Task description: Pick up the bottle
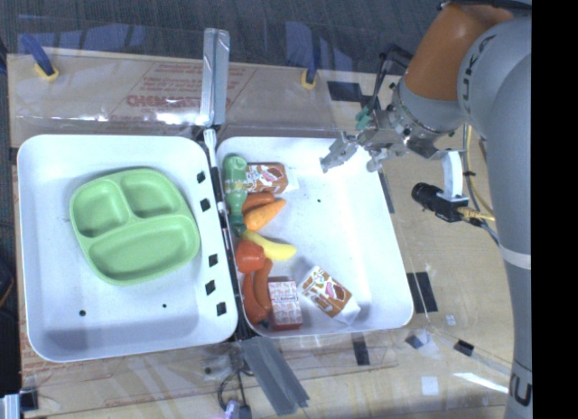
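The green bottle (235, 182) lies along the left wall of the right bin (361, 246), beside a snack packet (267, 176) and above a carrot (265, 216). My gripper (352, 161) hangs over the bin's upper right part, well to the right of the bottle. Its two fingers (330, 162) stand apart, open, with nothing between them.
A banana (273, 248), red pieces (253, 289), a small box (284, 304) and a second packet (327, 293) lie lower in the right bin. The left bin (45, 318) holds a green divided plate (135, 225). Bare bin floor lies under the gripper.
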Robot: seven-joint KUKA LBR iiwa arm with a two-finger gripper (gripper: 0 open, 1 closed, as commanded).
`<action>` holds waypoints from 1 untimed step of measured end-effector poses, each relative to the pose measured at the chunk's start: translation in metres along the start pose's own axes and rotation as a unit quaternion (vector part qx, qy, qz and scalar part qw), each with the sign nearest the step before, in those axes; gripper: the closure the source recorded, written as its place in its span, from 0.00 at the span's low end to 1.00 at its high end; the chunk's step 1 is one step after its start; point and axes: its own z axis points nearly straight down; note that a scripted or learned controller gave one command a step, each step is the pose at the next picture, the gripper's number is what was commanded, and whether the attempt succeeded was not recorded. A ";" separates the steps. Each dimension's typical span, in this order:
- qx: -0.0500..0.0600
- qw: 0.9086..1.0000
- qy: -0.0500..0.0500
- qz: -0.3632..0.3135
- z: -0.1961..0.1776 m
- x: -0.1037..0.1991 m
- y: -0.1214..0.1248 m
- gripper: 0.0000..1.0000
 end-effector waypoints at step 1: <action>-0.002 1.000 -0.001 0.006 -0.100 0.029 0.038 0.00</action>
